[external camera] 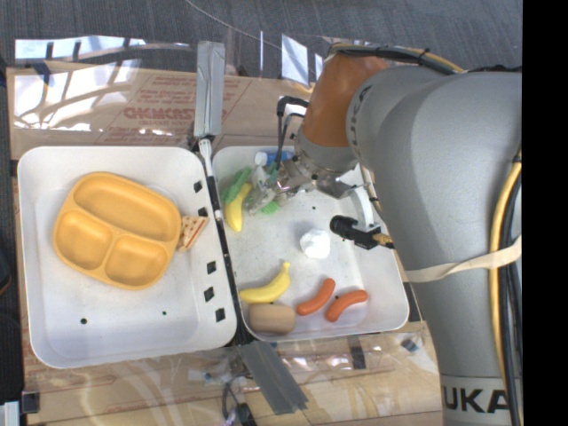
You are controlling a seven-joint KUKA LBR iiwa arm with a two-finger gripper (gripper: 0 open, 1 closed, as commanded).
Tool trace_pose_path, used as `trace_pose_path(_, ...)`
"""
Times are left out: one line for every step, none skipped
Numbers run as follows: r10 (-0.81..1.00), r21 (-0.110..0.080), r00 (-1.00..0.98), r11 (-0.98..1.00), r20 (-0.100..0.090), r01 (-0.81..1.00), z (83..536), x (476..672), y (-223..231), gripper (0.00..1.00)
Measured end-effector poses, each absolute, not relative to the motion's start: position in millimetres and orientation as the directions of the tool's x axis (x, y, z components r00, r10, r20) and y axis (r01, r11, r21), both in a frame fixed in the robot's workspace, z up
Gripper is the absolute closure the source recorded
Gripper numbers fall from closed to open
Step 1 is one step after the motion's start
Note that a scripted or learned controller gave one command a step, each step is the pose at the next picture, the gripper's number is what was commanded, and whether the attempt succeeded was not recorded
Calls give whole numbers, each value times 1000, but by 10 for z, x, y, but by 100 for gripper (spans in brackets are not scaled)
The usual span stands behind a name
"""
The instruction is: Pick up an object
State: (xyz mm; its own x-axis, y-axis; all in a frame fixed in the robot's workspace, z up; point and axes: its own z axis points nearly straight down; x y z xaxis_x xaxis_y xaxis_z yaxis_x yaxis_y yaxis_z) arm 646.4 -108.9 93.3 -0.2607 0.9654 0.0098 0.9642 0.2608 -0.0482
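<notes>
My gripper (266, 192) hangs low over the far left part of the right bin (390, 304), beside a green vegetable (237, 187) and a small yellow piece (234, 213). I cannot see whether anything is held in it. A white lump (314, 244) lies in the middle of this bin. Along its near side lie a banana (269, 287), two orange-red sausages (316, 296) (346, 303) and a brown potato-like lump (272, 319).
The left bin (53, 327) holds a yellow divided plate (115, 229) and a small waffle-like cracker (192, 231) by its right wall. The big grey arm (444, 176) covers the right bin's right side. A small blue thing (262, 159) sits at that bin's far edge.
</notes>
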Motion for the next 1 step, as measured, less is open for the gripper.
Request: trace_pose_path(994, 2, -112, 112, 0, 994, 1935, 6586, -564, 100)
